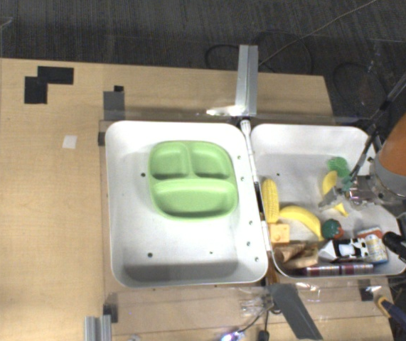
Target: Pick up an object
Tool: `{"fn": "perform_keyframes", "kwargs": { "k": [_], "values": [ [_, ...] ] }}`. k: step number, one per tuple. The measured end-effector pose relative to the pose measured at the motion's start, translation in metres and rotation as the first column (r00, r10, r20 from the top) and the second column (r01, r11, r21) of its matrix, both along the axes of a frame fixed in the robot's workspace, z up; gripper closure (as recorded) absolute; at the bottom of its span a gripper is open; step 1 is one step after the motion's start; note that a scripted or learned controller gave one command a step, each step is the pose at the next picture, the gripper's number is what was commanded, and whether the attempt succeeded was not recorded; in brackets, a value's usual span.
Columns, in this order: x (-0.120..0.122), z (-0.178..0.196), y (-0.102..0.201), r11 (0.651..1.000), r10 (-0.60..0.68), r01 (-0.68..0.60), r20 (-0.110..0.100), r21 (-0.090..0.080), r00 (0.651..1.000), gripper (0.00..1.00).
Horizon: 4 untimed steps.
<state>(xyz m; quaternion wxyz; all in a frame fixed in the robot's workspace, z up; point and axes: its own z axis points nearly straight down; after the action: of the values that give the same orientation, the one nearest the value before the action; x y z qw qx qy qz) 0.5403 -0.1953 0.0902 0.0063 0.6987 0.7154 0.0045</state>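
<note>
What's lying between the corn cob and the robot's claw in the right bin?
In the camera view, bare white bin floor separates the corn from the gripper. The banana lies just below that line, closer to the corn.

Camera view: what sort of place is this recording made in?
Likely a robotics lab bench set up for grasping trials. Two white bins sit side by side on a wooden bench, the right one holding toy food such as a banana, with cables trailing over grey carpet.

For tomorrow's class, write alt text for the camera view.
A gripper hangs over a right bin of toy food: corn, a banana. The left bin holds a green divided plate.
</note>
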Motion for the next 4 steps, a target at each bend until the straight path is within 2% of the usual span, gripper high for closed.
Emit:
{"fn": "perform_keyframes", "kwargs": {
  "k": [1,2,3,4],
  "values": [
    [0.003,0.012,0.002,1.000,0.002,-0.002,0.006,0.002,1.000,1.00],
    [0.064,0.136,0.089,1.000,-0.031,0.031,-0.008,0.003,0.999,1.00],
    [0.064,0.136,0.089,1.000,-0.031,0.031,-0.009,0.002,0.999,0.00],
    [0.020,0.095,0.121,0.990,0.144,-0.144,-0.011,0.002,0.990,0.00]
  ]
}}
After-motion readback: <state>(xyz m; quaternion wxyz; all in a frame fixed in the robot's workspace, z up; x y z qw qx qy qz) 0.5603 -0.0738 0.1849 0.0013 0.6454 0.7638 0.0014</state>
